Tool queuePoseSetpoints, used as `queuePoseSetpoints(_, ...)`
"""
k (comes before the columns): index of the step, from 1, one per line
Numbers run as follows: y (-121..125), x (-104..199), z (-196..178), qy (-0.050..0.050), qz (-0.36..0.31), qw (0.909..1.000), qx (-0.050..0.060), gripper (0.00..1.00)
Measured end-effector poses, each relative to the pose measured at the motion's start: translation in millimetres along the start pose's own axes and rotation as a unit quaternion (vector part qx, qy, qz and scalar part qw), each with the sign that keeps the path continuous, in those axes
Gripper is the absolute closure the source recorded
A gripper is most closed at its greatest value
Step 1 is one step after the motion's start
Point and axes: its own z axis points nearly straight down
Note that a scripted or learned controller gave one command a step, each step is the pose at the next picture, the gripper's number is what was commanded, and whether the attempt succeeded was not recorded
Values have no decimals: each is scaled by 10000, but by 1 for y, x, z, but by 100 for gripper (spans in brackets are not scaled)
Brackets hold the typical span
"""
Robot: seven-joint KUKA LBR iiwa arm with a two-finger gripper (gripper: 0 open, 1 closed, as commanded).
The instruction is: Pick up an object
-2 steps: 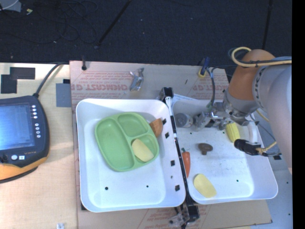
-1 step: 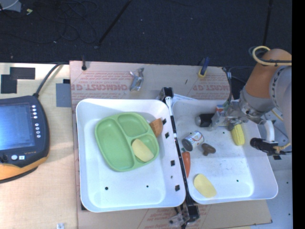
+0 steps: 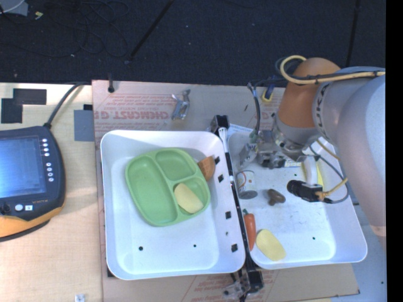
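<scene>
1. From the camera above the bench I am watching the grey arm (image 3: 352,124) reaching in from the right. Its orange band (image 3: 299,99) is sitting over the far end of the right bin (image 3: 343,247).
2. The gripper (image 3: 247,176) is hanging over the far left part of that bin, close to the wall it shares with the left bin (image 3: 119,244). From this angle I cannot tell whether it is spread or closed.
3. A small brownish lump (image 3: 276,197) is lying on the right bin's floor just beside the gripper, on its right and apart from it.
4. Nearer the front of the same bin, a carrot (image 3: 250,229) is lying along the left wall. A pale yellow piece (image 3: 270,245) is sitting just beside it on the right, and I cannot tell whether the two are touching.
5. In the left bin a green divided plate (image 3: 141,187) is lying flat, turned at a slant to the bin walls. A yellow wedge (image 3: 189,197) is resting in the plate's small compartment on the right, nearer the front.
6. A tan-orange item (image 3: 206,167) is lying at the plate's right rim, near the wall between the bins, and is too small for me to name.
7. Outside the bins, a teach pendant (image 3: 25,168) is lying on the bench at the left. A printed cardboard sheet (image 3: 145,109) is showing from under both bins, with a metal clip (image 3: 181,106) on its far part.
</scene>
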Motion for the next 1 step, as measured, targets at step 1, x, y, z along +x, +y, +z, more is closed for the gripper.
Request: queuePoseSetpoints(1,-107,76,-85,-12,39,10000,-12,0)
